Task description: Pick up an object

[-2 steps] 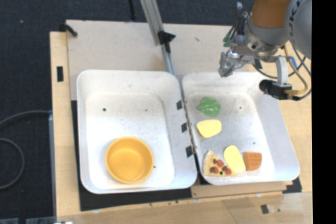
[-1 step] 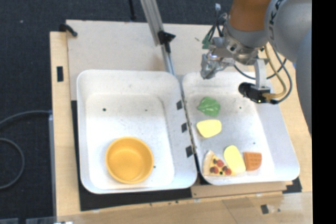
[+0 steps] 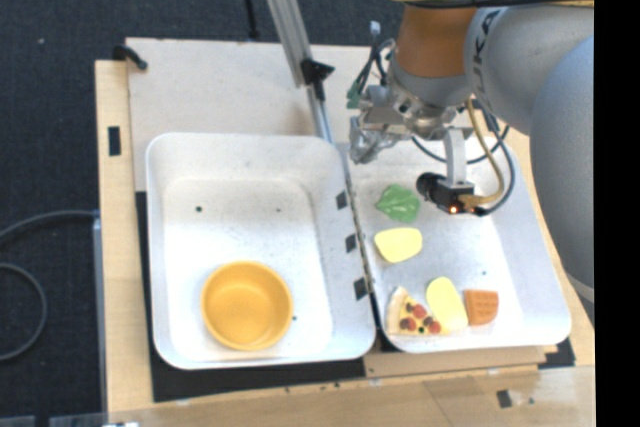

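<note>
My gripper [image 3: 366, 147] hangs over the far left corner of the right bin [image 3: 520, 255], beside the divider between the bins. A green leafy toy [image 3: 398, 203] lies just in front of it, apart from it. Nearer the front lie a pale yellow piece [image 3: 398, 244], a yellow oval piece [image 3: 445, 303], a pizza slice [image 3: 412, 317] and an orange block [image 3: 481, 306]. A yellow bowl [image 3: 246, 304] sits in the left bin [image 3: 190, 175] near its front.
A slanted metal pole [image 3: 287, 25] crosses from the top to the bins' shared edge, close to the gripper. A black cable with a lit connector [image 3: 448, 194] dangles over the right bin behind the green toy. The arm's bulk covers the upper right.
</note>
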